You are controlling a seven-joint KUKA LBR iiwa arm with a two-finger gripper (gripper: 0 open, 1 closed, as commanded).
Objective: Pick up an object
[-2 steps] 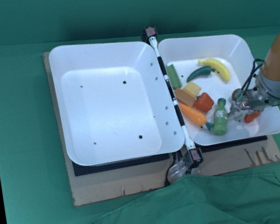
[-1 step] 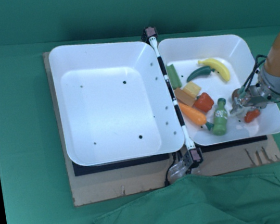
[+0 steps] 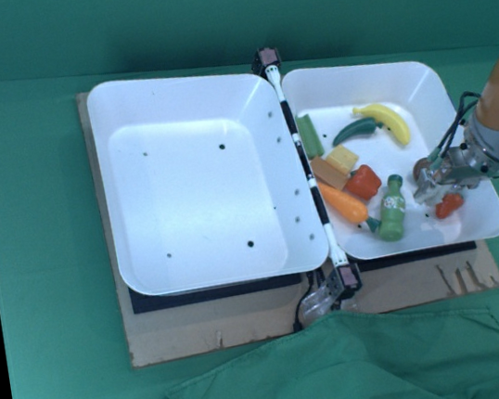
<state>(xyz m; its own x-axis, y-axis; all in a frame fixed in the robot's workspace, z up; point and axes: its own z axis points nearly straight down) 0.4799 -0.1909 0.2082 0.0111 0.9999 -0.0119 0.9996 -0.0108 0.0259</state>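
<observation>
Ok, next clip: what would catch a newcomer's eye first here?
The cluster of bright toy food in the right bin: a yellow banana near the back, an orange carrot along the divider, a green bottle in front. Next, the gripper low over that bin's right side, beside a small red piece.

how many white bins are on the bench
2: the left bin and the right bin, side by side; the toy food lies in the right one.

The gripper is hanging over the right bin, with the bottle just to its left, the banana behind it, and the left bin lying well apart leftward.
</observation>
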